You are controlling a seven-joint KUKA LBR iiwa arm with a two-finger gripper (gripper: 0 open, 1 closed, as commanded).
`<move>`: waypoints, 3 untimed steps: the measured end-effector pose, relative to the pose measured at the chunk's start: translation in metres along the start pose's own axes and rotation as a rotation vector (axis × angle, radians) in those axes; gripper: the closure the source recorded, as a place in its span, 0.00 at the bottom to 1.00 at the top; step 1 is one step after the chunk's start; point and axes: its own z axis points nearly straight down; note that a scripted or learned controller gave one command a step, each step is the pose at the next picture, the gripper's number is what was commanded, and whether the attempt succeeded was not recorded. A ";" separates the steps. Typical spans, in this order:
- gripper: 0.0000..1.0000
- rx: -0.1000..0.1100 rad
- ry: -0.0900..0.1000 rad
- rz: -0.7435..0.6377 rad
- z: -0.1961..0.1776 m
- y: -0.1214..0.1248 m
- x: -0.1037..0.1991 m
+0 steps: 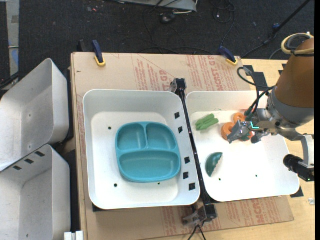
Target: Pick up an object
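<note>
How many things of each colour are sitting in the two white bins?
Teal: 2, the divided plate in the left bin and a small teal piece in the right bin
Green: 1, the green piece
Orange: 1, the orange piece beside the gripper
Total: 4

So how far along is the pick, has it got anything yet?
Done: the gripper has reached into the right bin and sits low over the orange object. In hand: the grasp itself; whether anything is gripped can't be told from here. Left: lifting it clear. The green piece and the teal object lie on the bin floor, and the tray sits in the left bin.
</note>
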 end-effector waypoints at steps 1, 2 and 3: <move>0.00 -0.001 0.000 0.000 0.000 0.000 0.000; 0.00 0.003 0.000 0.004 0.046 0.000 -0.007; 0.00 0.003 0.001 0.003 0.089 -0.003 -0.005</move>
